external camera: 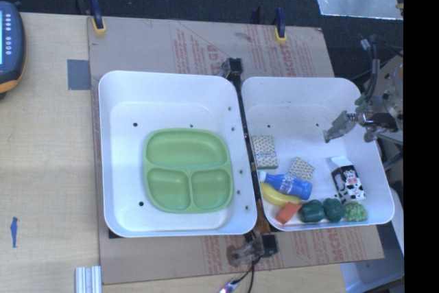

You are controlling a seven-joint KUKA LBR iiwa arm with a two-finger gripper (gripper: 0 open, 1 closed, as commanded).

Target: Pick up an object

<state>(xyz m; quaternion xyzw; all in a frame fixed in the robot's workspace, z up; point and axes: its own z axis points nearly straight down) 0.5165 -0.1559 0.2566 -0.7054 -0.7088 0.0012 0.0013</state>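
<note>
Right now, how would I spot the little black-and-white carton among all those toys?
Look in the right-hand white bin, along its right wall near the front corner. There a small black-and-white cow-patterned carton lies just above the green broccoli toy. It is the only black-and-white piece; its neighbours are green, yellow, blue or orange.

Bright, even overhead light, mild glare on the left white bin (116,147) around the green divided plate (187,169), soft shadow beneath that bin's near rim, dark floor above, slightly soft focus throughout, small objects right of the plate blurred.
</note>
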